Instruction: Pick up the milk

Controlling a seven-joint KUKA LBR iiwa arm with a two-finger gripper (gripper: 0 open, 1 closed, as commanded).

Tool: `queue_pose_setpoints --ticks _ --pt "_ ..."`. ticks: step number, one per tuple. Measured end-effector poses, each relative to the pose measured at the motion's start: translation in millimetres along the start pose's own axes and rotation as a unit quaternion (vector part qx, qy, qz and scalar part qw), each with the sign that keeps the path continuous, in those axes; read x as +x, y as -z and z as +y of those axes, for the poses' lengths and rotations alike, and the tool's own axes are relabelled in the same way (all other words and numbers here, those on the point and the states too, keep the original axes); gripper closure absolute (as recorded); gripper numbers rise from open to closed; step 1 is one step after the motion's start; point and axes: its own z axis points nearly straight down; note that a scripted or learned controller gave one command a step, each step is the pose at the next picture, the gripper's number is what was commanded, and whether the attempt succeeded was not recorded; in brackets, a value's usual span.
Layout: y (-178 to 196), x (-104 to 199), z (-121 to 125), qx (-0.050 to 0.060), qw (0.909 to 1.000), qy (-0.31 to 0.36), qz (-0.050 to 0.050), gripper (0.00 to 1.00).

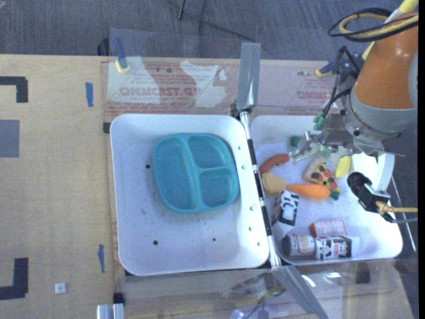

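The milk [287, 209] looks like a small black-and-white carton. It lies in the right bin [392, 241] near the bin's left wall, just below a carrot. My gripper [312, 145] hangs over the back of that bin, above a pizza slice, well up and to the right of the carton and apart from it. Nothing shows between its metal parts. The arm's grey and orange body covers the bin's back right corner.
Around the carton lie a sausage [273, 161], a bread roll [272, 183], a carrot [309, 191], a pizza slice [319, 173] and a yellow piece [342, 166]. At the front lie a can [298, 245], a cow-print pack [334, 248] and a red-white pack [329, 228]. The left bin [133, 198] holds a teal divided plate [196, 172].
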Motion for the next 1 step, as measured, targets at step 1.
queue_pose_setpoints --ticks 1 --pt "-164.1 -35.4 -13.6 -0.001 0.9994 -0.034 0.000 0.00"
